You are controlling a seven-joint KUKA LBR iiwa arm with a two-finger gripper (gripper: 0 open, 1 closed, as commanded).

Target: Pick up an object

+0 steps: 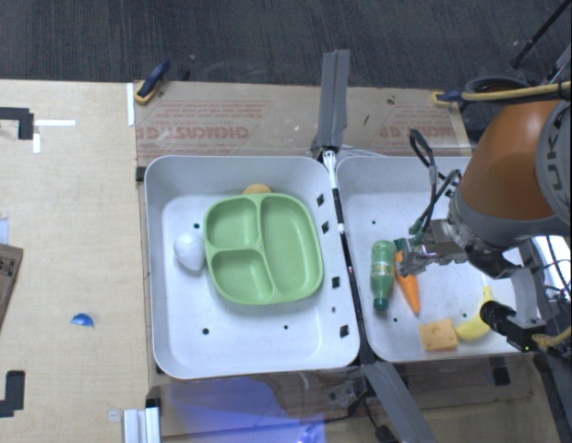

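Nearest the camera, along the front of the right bin (387, 340), lay a tan sponge (440, 336) with a yellow banana (473, 328) just beside it on the right. Just behind these, an orange carrot (410, 289) lay at a slant, its top end under the gripper (413, 257). A green bottle (383, 274) lay lengthwise just left of the carrot, cap end toward the front.

Gripper hung low over the carrot's top end, beside the bottle's upper half. Finger spacing could not be read from this angle, and no object was visibly between them. The arm (512, 169) entered from the right, its orange band over the right bin's far side.

In the left bin (166, 275), a green tray (264, 247) with three compartments sat near the middle. A white ball (188, 250) rested touching the tray's left edge. An orange item (257, 189) peeked out behind the tray's far edge, mostly hidden.
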